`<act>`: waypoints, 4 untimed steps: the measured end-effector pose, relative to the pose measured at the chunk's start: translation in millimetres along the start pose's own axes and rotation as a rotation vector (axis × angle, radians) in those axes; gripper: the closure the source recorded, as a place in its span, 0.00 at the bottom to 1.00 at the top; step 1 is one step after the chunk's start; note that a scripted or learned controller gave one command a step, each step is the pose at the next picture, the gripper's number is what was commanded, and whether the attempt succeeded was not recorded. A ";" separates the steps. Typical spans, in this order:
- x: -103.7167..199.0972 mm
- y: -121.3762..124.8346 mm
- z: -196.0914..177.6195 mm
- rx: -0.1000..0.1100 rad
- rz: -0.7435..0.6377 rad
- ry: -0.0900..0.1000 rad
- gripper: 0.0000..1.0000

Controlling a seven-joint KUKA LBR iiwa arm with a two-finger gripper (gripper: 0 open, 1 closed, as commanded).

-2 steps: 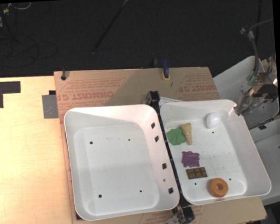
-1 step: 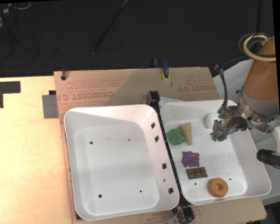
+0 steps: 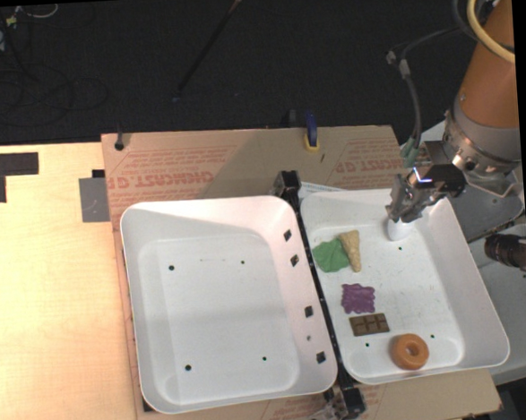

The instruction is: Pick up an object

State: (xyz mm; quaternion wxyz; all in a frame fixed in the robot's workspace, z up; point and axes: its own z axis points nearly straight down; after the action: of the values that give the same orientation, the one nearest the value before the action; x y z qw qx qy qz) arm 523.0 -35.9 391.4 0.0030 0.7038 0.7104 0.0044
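Donut [image 3: 409, 351], orange-brown and ringed, lies flat near the right bin's [image 3: 469, 262] front.

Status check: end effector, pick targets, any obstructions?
End effector low over right bin's far edge, nothing seen in it. Green piece, purple piece, brown block, orange ring lying loose in the bin. Nothing covering them.
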 end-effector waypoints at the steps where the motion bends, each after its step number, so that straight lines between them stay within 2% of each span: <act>1: 5.7 23.3 199.0 0.026 0.009 -0.001 1.00; 2: 46.8 33.7 61.7 -0.001 0.003 0.000 1.00; 3: 108.0 35.0 -11.7 0.004 0.003 0.000 1.00; 4: 58.1 -32.5 72.1 0.025 0.015 -0.004 1.00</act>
State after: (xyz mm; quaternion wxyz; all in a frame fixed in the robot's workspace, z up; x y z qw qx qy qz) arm 490.7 22.1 319.1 -0.0046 0.7091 0.7051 -0.0059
